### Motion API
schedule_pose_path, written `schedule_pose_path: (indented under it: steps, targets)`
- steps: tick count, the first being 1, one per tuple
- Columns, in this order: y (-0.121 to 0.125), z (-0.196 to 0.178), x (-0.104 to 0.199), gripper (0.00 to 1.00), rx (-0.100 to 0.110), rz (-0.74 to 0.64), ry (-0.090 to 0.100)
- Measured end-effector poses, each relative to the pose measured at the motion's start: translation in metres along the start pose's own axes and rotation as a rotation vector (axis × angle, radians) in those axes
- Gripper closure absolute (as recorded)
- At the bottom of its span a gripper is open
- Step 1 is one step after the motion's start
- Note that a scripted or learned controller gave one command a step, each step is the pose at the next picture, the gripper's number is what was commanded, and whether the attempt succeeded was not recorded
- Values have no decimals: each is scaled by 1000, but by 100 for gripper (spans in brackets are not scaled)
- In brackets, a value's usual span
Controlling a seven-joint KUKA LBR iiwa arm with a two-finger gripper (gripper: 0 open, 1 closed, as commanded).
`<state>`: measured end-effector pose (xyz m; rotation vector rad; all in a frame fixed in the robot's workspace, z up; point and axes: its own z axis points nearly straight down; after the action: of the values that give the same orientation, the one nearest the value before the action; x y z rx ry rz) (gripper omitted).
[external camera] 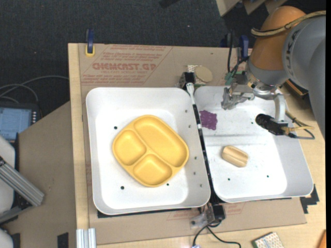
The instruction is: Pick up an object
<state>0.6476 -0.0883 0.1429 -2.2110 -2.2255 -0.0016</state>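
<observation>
- The task looks barely begun; nothing is lifted, and every object lies on a bin floor; the approach, the grasp and the lift all appear to remain.
- The hand (231, 99) hangs over the upper part of the right bin (289, 185), in the upper right of the frame; whether it is spread or pressed together cannot be told from this slant; nothing shows in its grip.
- The nearest candidate, a purple piece (208, 119), lies flat just below and left of the hand, close to the divide between the bins; it is too lumpy to give a clear long axis.
- A tan bread-like roll (235, 156) rests at the middle of the right bin; its long axis runs from upper left to lower right.
- A yellow divided tray (150, 150) sits in the left bin (101, 102), lengthwise from upper left to lower right.
</observation>
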Motion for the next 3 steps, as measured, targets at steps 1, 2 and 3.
schedule_pose_path:
  steps: [1, 2, 3]
  targets:
    - [22, -136, -14, 100, -21, 6, -8]
    - [16, -53, -99, 100, 4, 13, -3]
    - [20, -78, -8, 100, -2, -1, -1]
